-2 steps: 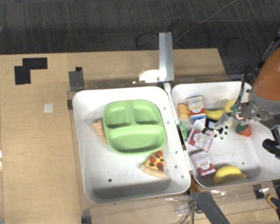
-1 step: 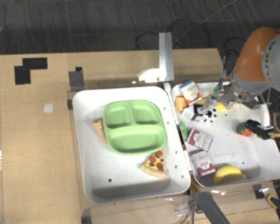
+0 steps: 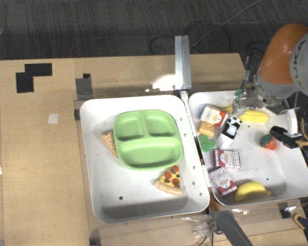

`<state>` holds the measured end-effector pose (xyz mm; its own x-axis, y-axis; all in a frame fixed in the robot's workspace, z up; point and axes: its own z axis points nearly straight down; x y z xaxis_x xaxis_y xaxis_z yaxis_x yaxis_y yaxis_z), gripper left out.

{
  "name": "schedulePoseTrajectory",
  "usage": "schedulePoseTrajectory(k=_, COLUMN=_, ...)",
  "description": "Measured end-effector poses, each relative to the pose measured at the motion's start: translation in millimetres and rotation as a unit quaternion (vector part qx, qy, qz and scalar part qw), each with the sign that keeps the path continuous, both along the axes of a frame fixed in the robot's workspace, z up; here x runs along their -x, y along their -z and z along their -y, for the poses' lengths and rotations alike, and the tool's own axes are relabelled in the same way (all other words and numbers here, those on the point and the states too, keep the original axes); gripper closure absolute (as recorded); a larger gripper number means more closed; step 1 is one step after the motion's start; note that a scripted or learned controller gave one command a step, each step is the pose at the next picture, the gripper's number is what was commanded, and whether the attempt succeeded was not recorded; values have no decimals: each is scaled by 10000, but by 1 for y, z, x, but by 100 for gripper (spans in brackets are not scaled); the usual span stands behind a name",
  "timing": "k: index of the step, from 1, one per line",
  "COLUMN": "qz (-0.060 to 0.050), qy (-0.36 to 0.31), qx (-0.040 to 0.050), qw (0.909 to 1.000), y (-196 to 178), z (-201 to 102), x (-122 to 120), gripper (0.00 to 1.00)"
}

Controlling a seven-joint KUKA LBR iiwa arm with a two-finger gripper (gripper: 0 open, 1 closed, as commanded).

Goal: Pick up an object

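Note:
My gripper (image 3: 244, 101) hangs over the far part of the right bin (image 3: 296, 185), just above a yellow corn-like piece (image 3: 254, 117). Left of it lie an orange-and-white carton (image 3: 211, 115) and a small black-and-white block (image 3: 230, 128). A green toy (image 3: 207, 143) rests by the bin's left wall. A red-and-green strawberry (image 3: 268, 142) sits to the right. Two pink cartons (image 3: 228, 160) (image 3: 221, 180) and a banana (image 3: 250, 190) lie near the front. Nothing shows between the gripper's fingers.
The left bin (image 3: 101, 167) holds a green divided plate (image 3: 147, 138), a pizza slice (image 3: 170, 180) at its front right, and a tan piece (image 3: 109, 144) tucked at the plate's left edge. A metal post (image 3: 182, 58) stands behind the bins.

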<state>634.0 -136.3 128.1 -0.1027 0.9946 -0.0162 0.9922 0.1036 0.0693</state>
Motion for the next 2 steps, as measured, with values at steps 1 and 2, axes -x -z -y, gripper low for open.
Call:
schedulePoseTrajectory(k=1, qz=-314, qy=581, qx=-66, qw=9978, y=-59, z=-85, x=-36, gripper=100)
schedulePoseTrajectory(k=2, qz=-314, qy=578, qx=-64, qw=9978, y=-59, z=-85, x=-36, gripper=0)
